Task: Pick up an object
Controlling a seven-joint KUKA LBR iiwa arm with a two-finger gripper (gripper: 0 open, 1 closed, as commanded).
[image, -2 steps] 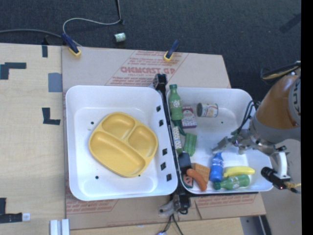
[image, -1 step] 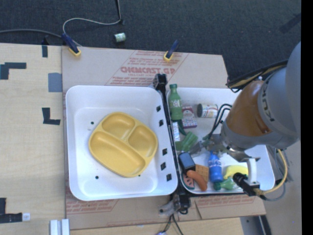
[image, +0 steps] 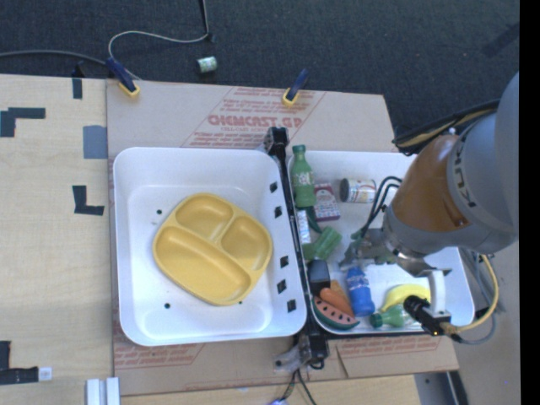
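Observation:
My gripper (image: 361,256) hangs low over the middle of the right bin (image: 466,287), at the end of the grey arm with the orange band (image: 426,188). Just below it a small blue bottle (image: 360,294) lies in the bin, its cap close to the gripper's tip. A green block (image: 324,243) lies immediately left of the gripper. A green bottle (image: 301,175) and a small jar (image: 361,191) lie at the bin's far end. A watermelon slice (image: 335,315), an orange carrot (image: 334,297) and a yellow banana (image: 403,294) lie near the front wall.
The left bin (image: 135,226) holds a yellow divided plate (image: 213,247). A black divider (image: 287,234) runs between the bins. The arm's bulk covers the right bin's right half. Cardboard lies under both bins, with a cable and clamps beyond.

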